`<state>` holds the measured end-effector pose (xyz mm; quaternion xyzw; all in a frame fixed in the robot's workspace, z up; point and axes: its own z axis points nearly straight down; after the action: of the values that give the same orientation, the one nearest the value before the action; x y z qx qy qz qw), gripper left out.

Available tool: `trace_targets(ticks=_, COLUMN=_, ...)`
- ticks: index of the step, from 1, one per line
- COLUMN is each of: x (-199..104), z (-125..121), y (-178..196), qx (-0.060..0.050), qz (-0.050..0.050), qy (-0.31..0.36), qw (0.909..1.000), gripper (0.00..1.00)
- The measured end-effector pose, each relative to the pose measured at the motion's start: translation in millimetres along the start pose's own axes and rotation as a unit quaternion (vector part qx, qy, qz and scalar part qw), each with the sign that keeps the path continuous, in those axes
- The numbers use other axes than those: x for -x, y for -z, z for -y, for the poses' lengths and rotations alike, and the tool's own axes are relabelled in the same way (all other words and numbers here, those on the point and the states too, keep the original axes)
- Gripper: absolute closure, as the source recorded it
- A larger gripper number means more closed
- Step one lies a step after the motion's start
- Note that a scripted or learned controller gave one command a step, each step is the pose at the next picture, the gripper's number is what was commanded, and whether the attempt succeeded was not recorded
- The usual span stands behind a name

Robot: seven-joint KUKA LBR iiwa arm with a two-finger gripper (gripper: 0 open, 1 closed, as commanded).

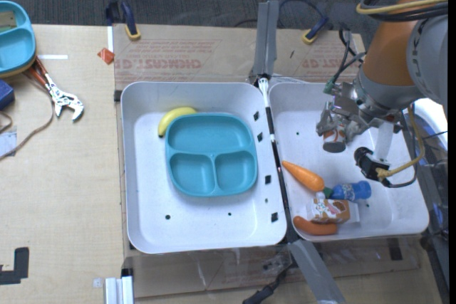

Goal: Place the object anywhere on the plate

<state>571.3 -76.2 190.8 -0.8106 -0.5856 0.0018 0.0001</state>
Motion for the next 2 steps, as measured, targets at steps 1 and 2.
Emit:
trace_targets(ticks=1, x=-44.6, z=21.8, y=-0.2, qx=-0.001, qz=0.000, qy=0.036, qw=0.9994, gripper=1.00)
trace_targets(ticks=2, x=-129.2, z=5.5, y=11.0, qx=0.001, qz=0.000, qy=0.173, qw=0.9849, gripper=1.00)
